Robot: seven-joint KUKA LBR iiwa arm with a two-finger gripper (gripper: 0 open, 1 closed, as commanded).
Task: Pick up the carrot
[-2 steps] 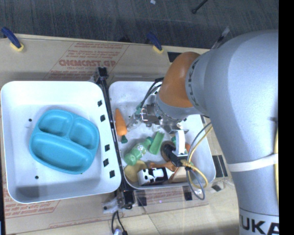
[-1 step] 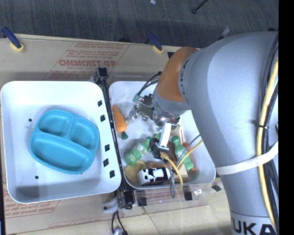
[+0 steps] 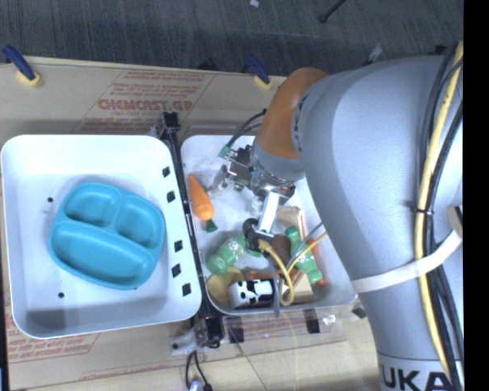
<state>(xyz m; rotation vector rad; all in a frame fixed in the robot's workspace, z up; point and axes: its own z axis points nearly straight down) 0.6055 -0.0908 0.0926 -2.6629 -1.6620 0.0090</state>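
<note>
Carrot (image 3: pixel 200 199) in rt bin (image 3: pixel 199 155), by left wall, gripper (image 3: pixel 230 172) near

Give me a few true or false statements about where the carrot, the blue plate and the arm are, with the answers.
1. The carrot lies in the right bin. True.
2. The blue divided plate shares that bin with the carrot. False: it sits alone in the left bin.
3. The arm reaches over the left bin. False: it hangs over the right bin.
4. A green piece lies in the same bin as the carrot. True.
</note>
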